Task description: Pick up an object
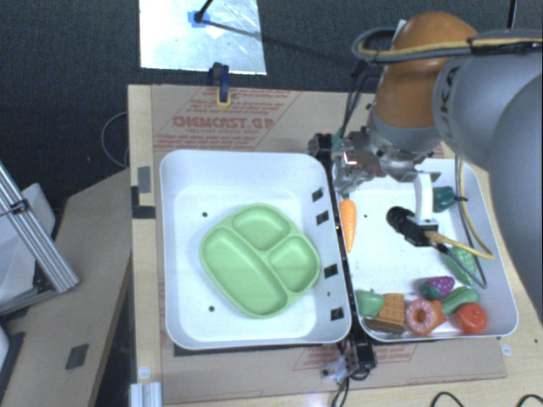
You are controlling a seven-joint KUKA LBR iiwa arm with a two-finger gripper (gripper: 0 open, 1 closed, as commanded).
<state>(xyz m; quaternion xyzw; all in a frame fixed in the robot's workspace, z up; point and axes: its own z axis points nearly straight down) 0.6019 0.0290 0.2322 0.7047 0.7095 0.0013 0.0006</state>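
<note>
The grey arm with its orange band bends down over the right shallow white bin, pincer above the orange plastic carrot; its opening cannot be told.

Single fixed camera, mounted above the bench, looking down at a slant. Takes in both white bins side by side: left bin toward frame centre, right bin reaching the right edge. Far side of bench toward top of frame, near side at bottom. Arm enters from right, close to lens, looming large. Moderate distance; dark floor visible at left.
</note>
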